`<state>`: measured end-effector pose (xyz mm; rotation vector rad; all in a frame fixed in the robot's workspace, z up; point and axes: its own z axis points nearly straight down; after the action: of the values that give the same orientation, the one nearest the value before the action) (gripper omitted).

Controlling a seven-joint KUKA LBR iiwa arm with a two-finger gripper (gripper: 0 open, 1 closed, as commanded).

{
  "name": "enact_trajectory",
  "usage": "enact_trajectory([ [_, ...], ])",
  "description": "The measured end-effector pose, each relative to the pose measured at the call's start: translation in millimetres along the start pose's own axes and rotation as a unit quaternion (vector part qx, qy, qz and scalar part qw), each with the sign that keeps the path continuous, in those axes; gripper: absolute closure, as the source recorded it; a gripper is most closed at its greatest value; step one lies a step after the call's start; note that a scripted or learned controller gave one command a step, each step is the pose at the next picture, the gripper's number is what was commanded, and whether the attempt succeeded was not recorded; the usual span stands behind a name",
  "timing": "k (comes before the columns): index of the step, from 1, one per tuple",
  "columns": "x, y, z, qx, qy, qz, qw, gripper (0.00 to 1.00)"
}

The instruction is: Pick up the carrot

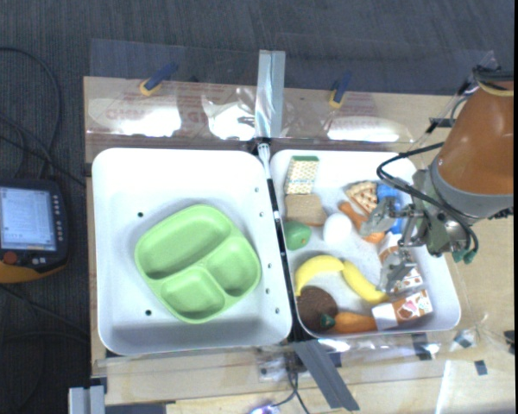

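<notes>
Carrot [356,322] half hidden behind brown fruit [315,303], near banana [341,274]

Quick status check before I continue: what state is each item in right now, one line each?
carrot: lying at the right bin's near edge, not gripped.
banana: lying in the right bin, untouched.
gripper: low over the right bin, above the carrot's spot.
green plate: resting flat in the left bin.
</notes>
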<state>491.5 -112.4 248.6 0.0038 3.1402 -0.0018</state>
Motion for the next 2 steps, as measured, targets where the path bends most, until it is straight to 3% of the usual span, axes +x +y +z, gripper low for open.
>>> enact_trajectory([
  [1, -55.7, -59.5, 143.9, 0.001, -0.008, 0.046, 0.9989, 0.0],
  [2, -112.0, -44.2, 157.9, 0.001, -0.009, 0.076, 0.9971, 0.0],
])
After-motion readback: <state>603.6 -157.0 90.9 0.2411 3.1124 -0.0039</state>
